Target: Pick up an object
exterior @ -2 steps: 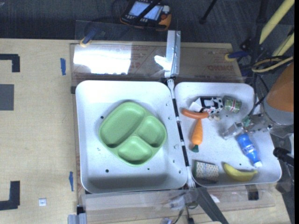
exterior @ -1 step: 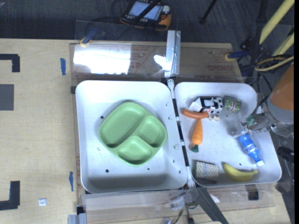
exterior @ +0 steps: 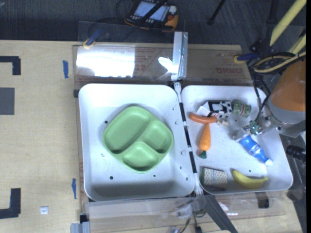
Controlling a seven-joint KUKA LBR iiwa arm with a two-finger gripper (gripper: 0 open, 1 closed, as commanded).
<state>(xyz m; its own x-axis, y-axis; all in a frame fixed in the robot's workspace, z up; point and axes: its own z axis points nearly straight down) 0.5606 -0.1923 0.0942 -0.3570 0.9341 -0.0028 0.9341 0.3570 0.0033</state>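
Pincer (exterior: 253,127) tips blurred beside blue bottle (exterior: 254,149)

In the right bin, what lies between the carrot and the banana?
In the camera view, a small patterned cylinder lies low between the carrot and the banana, just left of the banana. The rest of that stretch is bare floor of the right bin.

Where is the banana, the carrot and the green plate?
banana (exterior: 249,178), camera view, middle of its yellow curve.
carrot (exterior: 205,138), camera view, middle of its orange body.
green plate (exterior: 138,137), camera view, the ridge between its compartments.
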